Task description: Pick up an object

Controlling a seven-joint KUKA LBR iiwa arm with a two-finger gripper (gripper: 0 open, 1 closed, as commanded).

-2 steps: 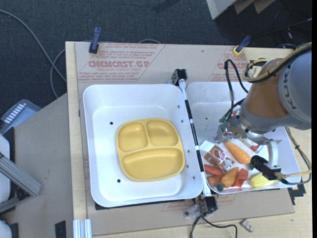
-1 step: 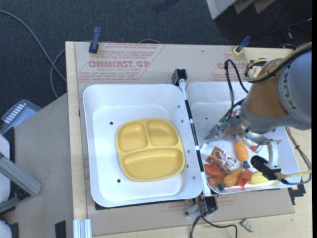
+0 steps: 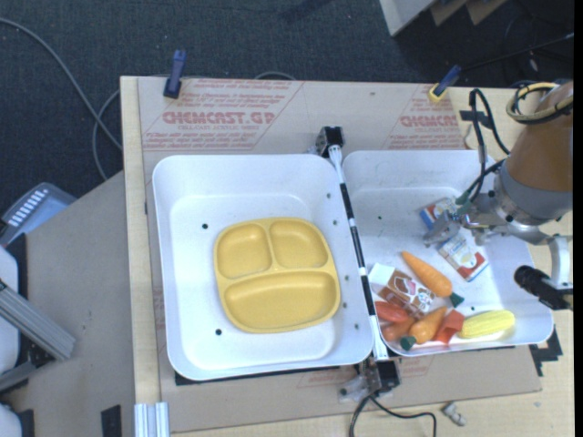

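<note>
Nearest the camera, toy food was heaped in the right bin [image 3: 364, 176]: corn [image 3: 487, 323], carrot [image 3: 428, 274], small box [image 3: 407, 290]. Each looked light, hard and slippery, best pinched across its middle. Beyond, the gripper [image 3: 446, 228] hung over a packet [image 3: 463, 255]; its grip could not be made out.

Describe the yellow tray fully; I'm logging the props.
The tray is a yellow, plastic-looking plate with rounded corners and three compartments: two small ones at the far side and one wide one nearer the camera. It lies flat, slightly turned, near the middle of the left bin, resting on the floor of the bin. Nothing shows in its compartments, and the gripper is away over the right bin.
</note>
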